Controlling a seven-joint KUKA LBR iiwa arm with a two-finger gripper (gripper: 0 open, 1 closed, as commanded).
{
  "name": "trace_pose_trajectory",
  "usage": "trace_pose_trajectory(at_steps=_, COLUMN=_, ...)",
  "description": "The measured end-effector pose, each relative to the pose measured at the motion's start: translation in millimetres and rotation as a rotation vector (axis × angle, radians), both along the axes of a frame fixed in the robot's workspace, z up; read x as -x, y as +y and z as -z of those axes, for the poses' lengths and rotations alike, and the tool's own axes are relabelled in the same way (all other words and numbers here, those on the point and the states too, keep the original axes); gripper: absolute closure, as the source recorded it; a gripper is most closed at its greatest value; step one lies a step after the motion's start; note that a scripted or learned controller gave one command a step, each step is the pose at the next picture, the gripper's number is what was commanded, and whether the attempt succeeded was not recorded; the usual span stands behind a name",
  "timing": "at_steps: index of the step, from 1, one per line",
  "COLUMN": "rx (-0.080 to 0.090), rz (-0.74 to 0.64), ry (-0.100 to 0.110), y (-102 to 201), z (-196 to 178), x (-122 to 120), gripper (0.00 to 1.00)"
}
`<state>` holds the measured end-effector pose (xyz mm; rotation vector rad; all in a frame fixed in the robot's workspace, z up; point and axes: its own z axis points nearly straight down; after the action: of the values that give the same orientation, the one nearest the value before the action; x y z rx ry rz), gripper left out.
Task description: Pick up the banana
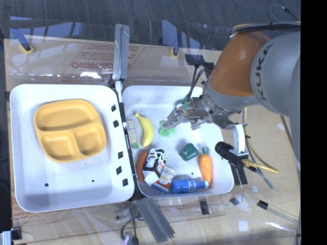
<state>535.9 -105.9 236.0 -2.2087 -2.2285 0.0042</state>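
Your banana (145,129) lies in the right bin (153,97), near its left wall, long axis running roughly up and down the view, stem end toward the top. Nothing rests on it; a hot dog (141,165) sits just below it.

The gripper (171,122) hangs over the middle of the same bin, to the right of the banana and apart from it, just above a small green object (166,132). You cannot tell how the jaws stand; the tips blur into that green object.

Step in hand, as judged: approach, no grasp yet. Next move calls for shifting left over the banana's midsection, then closing across its narrow width.

Also present: carrot (205,167), blue bottle (188,186), yellow tray (69,129) in the left bin.
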Motion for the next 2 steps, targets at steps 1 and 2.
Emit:
trace_pose_trajectory(at_steps=1, rx=0.002, rz=0.009, ry=-0.020, y=-14, z=135, x=-67, gripper=0.00)
trace_pose_trajectory(at_steps=2, rx=0.000, rz=0.120, ry=0.002, y=8, z=145, x=-41, gripper=0.00)
